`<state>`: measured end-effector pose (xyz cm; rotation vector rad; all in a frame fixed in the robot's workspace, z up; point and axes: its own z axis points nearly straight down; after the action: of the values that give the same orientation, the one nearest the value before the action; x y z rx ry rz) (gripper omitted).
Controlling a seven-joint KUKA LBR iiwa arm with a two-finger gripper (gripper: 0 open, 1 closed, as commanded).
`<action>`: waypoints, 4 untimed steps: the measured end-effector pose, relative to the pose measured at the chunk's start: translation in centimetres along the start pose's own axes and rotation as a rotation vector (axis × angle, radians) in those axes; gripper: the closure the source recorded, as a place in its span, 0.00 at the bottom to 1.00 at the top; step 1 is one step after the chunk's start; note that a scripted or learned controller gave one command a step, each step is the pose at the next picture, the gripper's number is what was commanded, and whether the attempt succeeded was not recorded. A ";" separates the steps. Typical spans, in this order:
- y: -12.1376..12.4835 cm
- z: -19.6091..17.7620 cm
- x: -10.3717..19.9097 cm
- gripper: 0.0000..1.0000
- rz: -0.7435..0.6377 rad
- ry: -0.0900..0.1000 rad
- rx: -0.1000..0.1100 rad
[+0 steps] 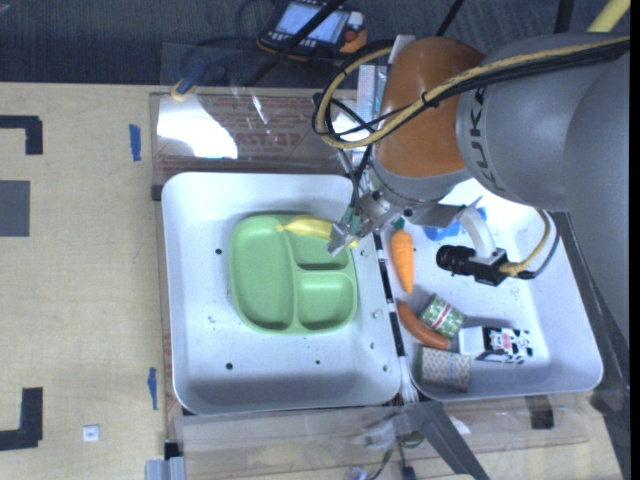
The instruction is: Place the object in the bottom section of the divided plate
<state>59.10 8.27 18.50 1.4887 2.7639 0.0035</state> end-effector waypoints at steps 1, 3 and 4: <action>-1.1 -2.9 6.8 1.00 0.027 0.002 0.004; -6.0 -1.5 -4.7 1.00 0.331 0.000 0.003; -6.8 -4.1 -6.7 1.00 0.173 -0.002 0.000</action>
<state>57.10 -1.06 22.61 1.7210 2.6241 0.0023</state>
